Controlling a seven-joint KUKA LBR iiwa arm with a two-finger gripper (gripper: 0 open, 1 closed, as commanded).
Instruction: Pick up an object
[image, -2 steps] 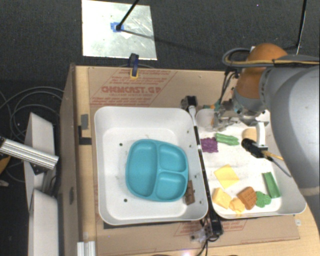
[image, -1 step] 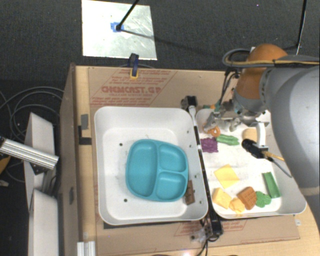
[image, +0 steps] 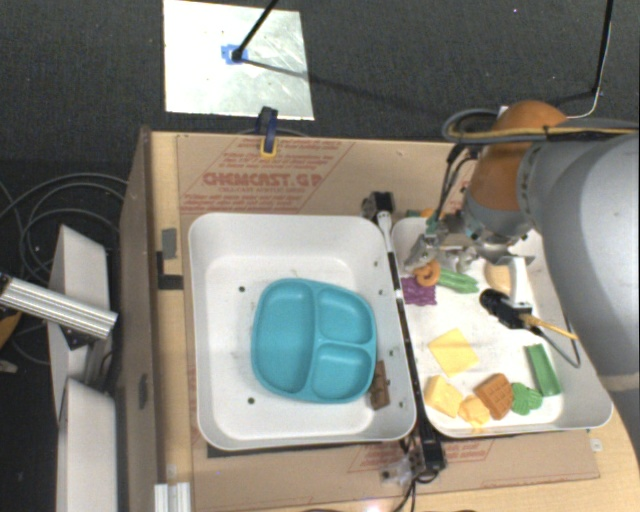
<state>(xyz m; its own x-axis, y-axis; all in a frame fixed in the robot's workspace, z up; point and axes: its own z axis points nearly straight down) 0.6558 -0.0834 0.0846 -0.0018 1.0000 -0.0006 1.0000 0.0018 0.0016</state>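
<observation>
One small orange ring (image: 428, 272) just below fingers (image: 432, 256), right bin (image: 590, 405).

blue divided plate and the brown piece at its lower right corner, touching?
Cannot tell. In the camera view the brown piece sits against the blue divided plate edge, but no gap or contact shows plainly.

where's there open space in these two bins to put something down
Left bin: bare floor rings the blue plate, widest along the far and left walls. Right bin: a small patch between the yellow block and green stick. Its far end, under the gripper, is crowded.
</observation>
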